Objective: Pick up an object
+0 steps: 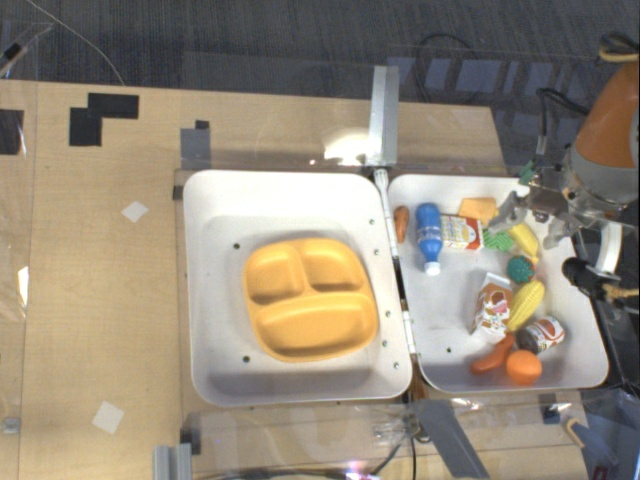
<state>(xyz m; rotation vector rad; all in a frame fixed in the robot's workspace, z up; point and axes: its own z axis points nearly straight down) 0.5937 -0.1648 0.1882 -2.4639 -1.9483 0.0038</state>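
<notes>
The right bin [440, 318] holds several toy foods. A blue bottle [428, 236] lies at its left, next to a small orange sausage [401, 223]. A juice carton [462, 231] and a cheese wedge [479, 209] lie near the far rim. My gripper [525, 226] hangs open over the far right part of this bin, its fingers spread either side of a yellow banana [527, 241] with nothing held between them. A teal ball [520, 268], a corn cob [527, 304], a snack bag [492, 308], a can [541, 335], an orange [523, 367] and a carrot [490, 358] lie nearer the front.
A yellow divided plate [310, 298] lies in the left bin [215, 268]. A metal post [384, 118] stands behind the seam between the bins. The arm's orange band [612, 133] and cables sit over the right bin's far right corner.
</notes>
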